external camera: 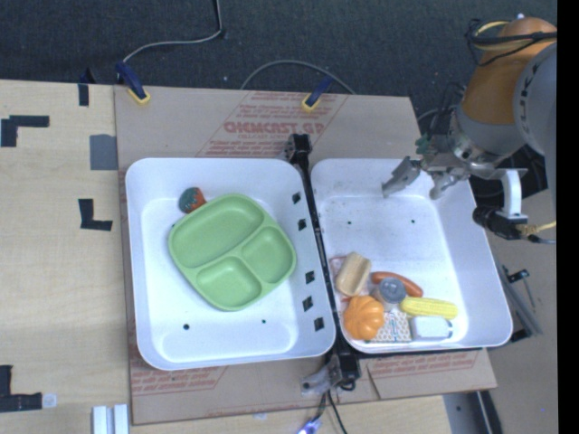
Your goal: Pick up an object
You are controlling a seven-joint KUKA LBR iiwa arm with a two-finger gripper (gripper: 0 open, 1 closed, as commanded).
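My gripper hangs over the back right part of the right bin, its two grey fingers spread open with nothing between them. Well below it, at the bin's front, a cluster of toy food lies together: a tan bread piece, an orange pumpkin, a red-orange carrot, a grey round piece, a yellow corn cob and a white block. The gripper is apart from all of them.
The left bin holds a green divided plate and a small red and green item at the plate's back left corner. Black clips join the bins along the middle wall. Cardboard lies under both bins.
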